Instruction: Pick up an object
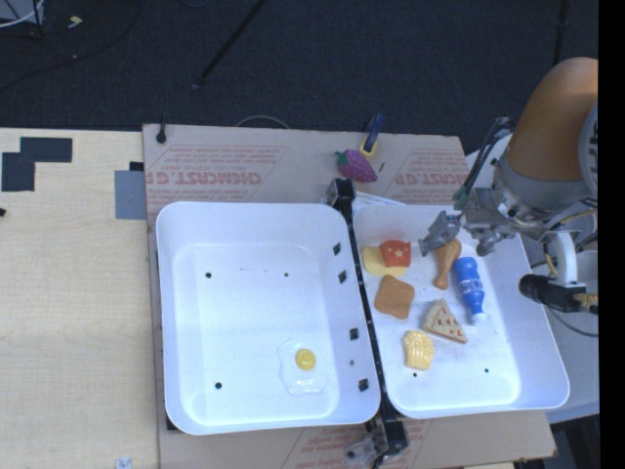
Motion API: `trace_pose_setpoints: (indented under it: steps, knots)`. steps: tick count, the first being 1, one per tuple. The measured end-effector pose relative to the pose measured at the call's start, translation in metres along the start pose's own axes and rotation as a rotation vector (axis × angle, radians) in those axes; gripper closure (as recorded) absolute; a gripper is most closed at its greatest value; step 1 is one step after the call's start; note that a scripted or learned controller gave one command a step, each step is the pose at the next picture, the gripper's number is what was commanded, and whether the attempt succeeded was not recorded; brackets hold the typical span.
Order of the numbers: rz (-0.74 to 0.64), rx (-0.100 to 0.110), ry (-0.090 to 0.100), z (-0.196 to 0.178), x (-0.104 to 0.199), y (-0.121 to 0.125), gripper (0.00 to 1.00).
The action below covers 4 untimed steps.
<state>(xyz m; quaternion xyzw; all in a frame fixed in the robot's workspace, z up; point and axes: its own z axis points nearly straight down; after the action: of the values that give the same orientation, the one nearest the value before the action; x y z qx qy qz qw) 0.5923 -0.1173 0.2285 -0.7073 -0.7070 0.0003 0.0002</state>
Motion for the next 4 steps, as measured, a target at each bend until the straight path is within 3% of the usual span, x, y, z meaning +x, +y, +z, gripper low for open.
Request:
trace_pose_setpoints:
  steps: [1,2,3,4]
  knots:
    - [0.003,0.002,-0.001,0.121,-0.065,-0.014,0.00]
    - [-0.005,-0.005,0.001,0.140,0.034,-0.016,0.00]
    - [-0.002,-0.003,0.007,0.088,0.092,0.011,0.00]
    - [-0.010,-0.017,0.016,0.094,0.085,0.008,0.00]
